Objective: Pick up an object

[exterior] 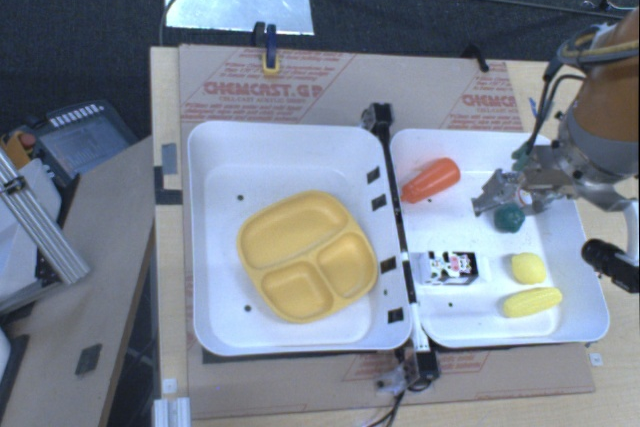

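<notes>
The right bin (590, 315) holds an orange carrot-shaped toy (431, 179), a small teal object (511, 219), a yellow lemon-like piece (528, 267), a yellow corn-like piece (531, 302) and a small black-and-white box (452, 266). My gripper (507, 196) hangs over the right bin's upper middle, directly above and touching or nearly touching the teal object, whose top it partly hides. The carrot lies to the gripper's left.
The left bin (215, 165) holds a yellow three-compartment tray (305, 255). A black divider with clips (392, 215) runs between the bins. The grey arm with its orange band (605, 105) enters from the right above the right bin's far corner.
</notes>
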